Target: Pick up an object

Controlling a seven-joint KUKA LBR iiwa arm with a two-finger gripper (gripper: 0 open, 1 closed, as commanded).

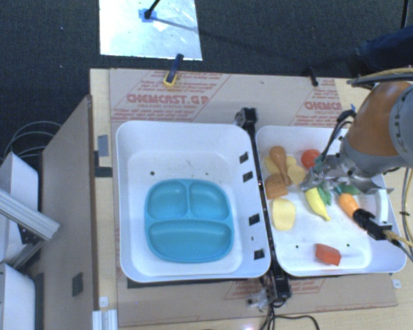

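Nearest, an orange-red block point(327, 254) lies below the yellow banana point(317, 203), where the gripper point(323, 175) hovers, grip unclear.

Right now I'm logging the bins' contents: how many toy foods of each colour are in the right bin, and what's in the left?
Right bin:
Brown: 2
Yellow: 2
Red: 2
Orange: 1
Left bin:
Blue plate: 1
Total: 8
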